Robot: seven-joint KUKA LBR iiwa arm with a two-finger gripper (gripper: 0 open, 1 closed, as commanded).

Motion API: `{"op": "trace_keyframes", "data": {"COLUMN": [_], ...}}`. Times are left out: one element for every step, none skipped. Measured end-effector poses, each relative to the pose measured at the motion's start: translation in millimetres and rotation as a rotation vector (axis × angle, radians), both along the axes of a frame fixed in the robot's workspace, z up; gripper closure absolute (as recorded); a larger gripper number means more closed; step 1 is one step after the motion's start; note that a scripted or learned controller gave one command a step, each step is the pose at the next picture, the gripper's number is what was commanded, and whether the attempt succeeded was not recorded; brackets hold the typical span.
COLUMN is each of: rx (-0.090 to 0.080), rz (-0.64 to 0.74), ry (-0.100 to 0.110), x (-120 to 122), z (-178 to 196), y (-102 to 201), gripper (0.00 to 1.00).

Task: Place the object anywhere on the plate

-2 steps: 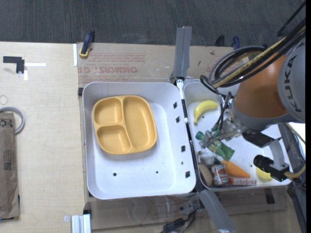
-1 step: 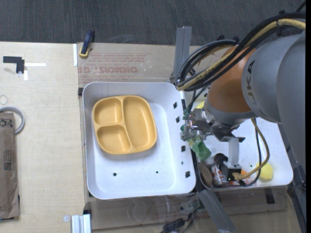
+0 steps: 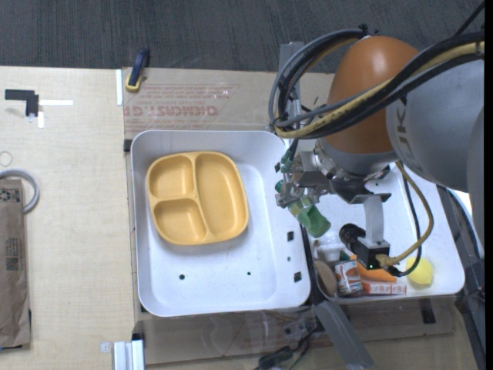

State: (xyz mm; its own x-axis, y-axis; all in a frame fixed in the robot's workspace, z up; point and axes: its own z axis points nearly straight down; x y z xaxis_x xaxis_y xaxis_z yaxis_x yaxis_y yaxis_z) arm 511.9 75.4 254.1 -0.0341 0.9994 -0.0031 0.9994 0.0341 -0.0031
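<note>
Green object (image 3: 314, 220) sits pinched in the gripper (image 3: 302, 206) at frame centre-right, its long axis slanting down-right; the yellow plate (image 3: 199, 199) lies directly left, well apart.

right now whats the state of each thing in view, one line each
plate: upright in the left bin, three compartments, nothing in them
left bin: holds the plate
green object: at the gripper, over the strip between the bins; a grip cannot be told
right bin: holds a yellow ball, an orange box and a can
arm: reaching over the right bin
</note>
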Motion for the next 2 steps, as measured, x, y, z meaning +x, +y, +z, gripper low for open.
{"op": "trace_keyframes", "data": {"rx": [-0.001,-0.003], "rz": [0.021,-0.461], "ry": [0.001,0.0], "x": [-35.2,9.5], "z": [-76.0,-72.3], "y": [106.8,86.0], "gripper": [1.0,1.0]}}
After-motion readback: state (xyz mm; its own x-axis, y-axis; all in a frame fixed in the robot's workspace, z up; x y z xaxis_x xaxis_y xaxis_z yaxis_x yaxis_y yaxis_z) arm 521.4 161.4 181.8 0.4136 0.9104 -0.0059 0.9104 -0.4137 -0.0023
